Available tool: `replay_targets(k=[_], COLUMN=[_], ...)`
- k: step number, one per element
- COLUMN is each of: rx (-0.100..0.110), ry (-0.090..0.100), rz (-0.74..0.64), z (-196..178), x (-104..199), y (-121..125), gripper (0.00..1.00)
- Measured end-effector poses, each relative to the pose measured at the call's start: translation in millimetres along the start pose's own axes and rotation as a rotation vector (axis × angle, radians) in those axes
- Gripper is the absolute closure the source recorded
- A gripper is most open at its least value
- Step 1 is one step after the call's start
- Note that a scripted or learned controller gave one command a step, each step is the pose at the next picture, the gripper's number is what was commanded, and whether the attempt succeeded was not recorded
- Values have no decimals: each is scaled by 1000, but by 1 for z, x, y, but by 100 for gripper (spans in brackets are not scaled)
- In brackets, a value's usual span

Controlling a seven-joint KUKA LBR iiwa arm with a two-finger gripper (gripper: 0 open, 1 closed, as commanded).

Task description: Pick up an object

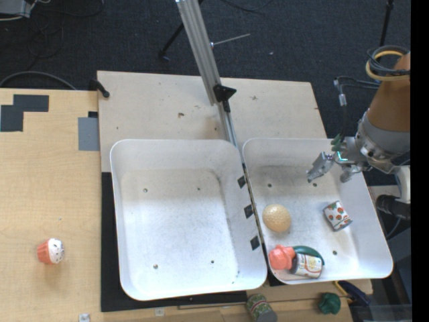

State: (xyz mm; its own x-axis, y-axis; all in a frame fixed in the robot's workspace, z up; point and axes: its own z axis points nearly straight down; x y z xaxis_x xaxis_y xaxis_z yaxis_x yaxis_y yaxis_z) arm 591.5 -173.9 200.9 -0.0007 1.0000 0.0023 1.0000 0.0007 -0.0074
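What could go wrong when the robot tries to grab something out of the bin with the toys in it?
1. The gripper hangs above the right bin, over no toy. Closing here would likely catch only air.
2. The tan ball is round and might roll away if nudged.
3. The bottle with the red cap lies against the bin's near wall, leaving little room for fingers to get around it.

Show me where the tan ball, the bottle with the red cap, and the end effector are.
tan ball [276, 217], camera view, middle of its rounded top.
bottle with the red cap [298, 261], camera view, on its body beside the cap.
end effector [333, 170], camera view, midway between its fingertips.
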Motion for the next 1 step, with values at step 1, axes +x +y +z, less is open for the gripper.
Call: replay_targets(k=[1], rx=[-4], ry=[-1], rz=[-1], z=[-2], x=[0], y=[1], gripper=[0])
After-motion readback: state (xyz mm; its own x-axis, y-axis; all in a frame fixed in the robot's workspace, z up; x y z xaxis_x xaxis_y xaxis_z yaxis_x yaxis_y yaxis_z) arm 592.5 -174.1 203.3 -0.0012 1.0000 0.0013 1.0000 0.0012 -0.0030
